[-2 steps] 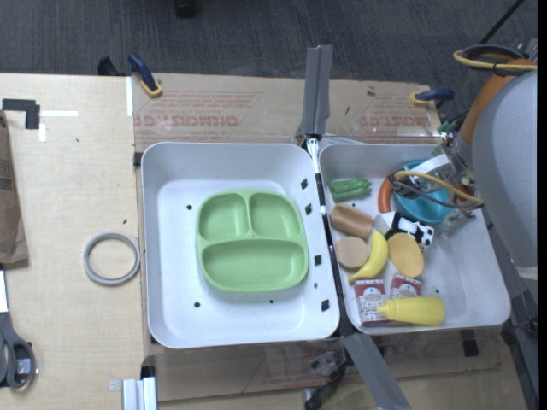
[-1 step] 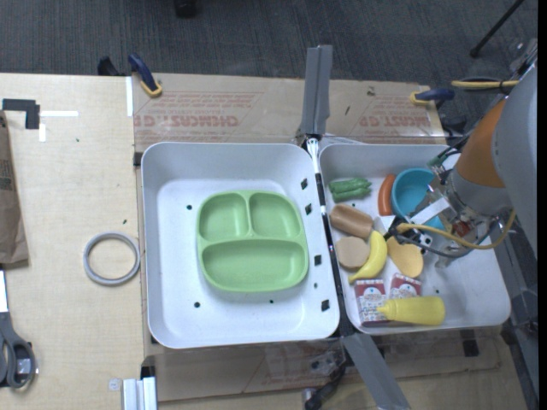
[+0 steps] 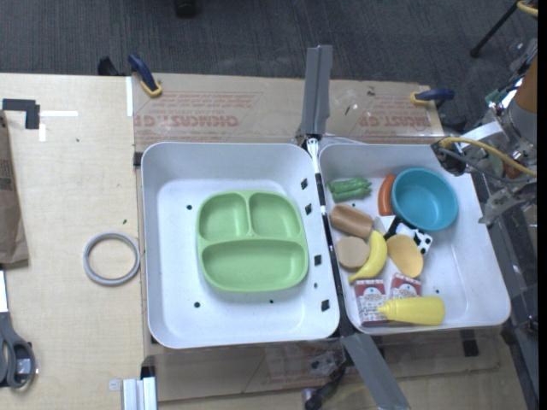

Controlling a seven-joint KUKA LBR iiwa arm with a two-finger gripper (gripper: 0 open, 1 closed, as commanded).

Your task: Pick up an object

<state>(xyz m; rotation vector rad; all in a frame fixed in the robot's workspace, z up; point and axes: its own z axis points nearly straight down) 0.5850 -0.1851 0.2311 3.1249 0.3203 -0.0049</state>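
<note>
The right bin (image 3: 474, 272) holds several toy items. A blue bowl (image 3: 424, 199) sits at its back, with an orange-red piece (image 3: 386, 195) just to its left. Near the divider lie a green vegetable (image 3: 350, 188), a brown sausage roll (image 3: 351, 220), a tan round (image 3: 350, 251) and a banana (image 3: 373, 257). An orange lump (image 3: 404, 255) and a black-and-white piece (image 3: 420, 240) lie mid-bin. At the front are two red packets (image 3: 370, 302) and a yellow bottle (image 3: 414, 311). My gripper (image 3: 506, 193) hangs at the bin's right rim, apart from all of them.
The left bin (image 3: 162, 229) holds a green divided plate (image 3: 252, 240). On the bench to the left lie a grey tape ring (image 3: 111, 257), scissors (image 3: 14, 362) and a brown bag (image 3: 10, 203). Clamps (image 3: 145, 74) hold cardboard behind the bins.
</note>
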